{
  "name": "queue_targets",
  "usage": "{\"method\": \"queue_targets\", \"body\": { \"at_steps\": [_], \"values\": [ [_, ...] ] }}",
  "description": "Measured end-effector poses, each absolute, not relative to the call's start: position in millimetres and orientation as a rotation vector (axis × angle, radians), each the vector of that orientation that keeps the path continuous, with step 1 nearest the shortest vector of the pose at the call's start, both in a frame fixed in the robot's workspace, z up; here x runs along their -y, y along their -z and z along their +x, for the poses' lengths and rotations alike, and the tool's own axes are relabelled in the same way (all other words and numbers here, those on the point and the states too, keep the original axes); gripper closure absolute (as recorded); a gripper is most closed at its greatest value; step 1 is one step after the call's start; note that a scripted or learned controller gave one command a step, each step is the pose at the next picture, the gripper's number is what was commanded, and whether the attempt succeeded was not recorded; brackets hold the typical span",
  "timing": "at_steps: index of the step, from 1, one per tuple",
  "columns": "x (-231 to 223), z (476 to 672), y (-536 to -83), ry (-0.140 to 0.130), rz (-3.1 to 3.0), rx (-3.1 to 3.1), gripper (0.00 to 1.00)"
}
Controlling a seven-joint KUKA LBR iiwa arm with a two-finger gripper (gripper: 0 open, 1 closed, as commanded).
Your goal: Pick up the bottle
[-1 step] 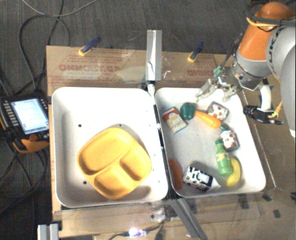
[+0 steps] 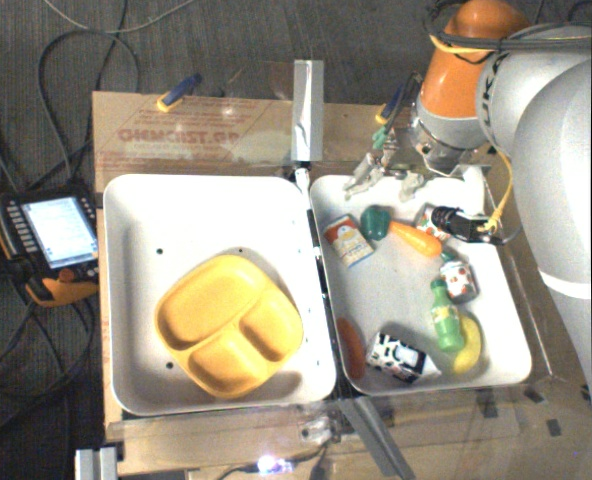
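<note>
The bottle [image 2: 443, 320] is small and green, lying in the right bin [image 2: 511, 363] toward its near right side, its lower end against a yellow banana [image 2: 468, 345]. My gripper [image 2: 386, 180] hangs over the far edge of that bin, well behind the bottle and to its left. Its two fingers [image 2: 362, 178] are spread apart with nothing between them.
The right bin also holds a small red-and-white carton [image 2: 348, 240], a green item [image 2: 376, 222], an orange carrot [image 2: 417, 237], a red-and-white block [image 2: 460, 281], a black-and-white toy [image 2: 397, 357] and a brown sausage [image 2: 351, 342]. A yellow divided plate [image 2: 230, 324] lies in the left bin [image 2: 136, 218].
</note>
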State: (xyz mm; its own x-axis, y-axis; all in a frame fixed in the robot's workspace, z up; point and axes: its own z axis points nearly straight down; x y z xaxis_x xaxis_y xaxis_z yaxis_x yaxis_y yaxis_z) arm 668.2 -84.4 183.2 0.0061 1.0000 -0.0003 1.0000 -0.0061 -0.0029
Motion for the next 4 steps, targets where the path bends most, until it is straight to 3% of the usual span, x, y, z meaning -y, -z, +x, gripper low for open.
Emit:
{"method": "queue_targets", "body": {
  "at_steps": [1, 2, 3, 4],
  "values": [
    [141, 603.2, -144, -0.006, -2.24, 2.201, 0.0],
    [168, 533.0, -94, 0.002, -2.357, 2.078, 0.0],
    [163, 489.7, -91, 0.013, -2.148, 2.32, 0.0],
    [138, 495.9, -91, 0.017, -2.67, 1.691, 0.0]
  ]
}}
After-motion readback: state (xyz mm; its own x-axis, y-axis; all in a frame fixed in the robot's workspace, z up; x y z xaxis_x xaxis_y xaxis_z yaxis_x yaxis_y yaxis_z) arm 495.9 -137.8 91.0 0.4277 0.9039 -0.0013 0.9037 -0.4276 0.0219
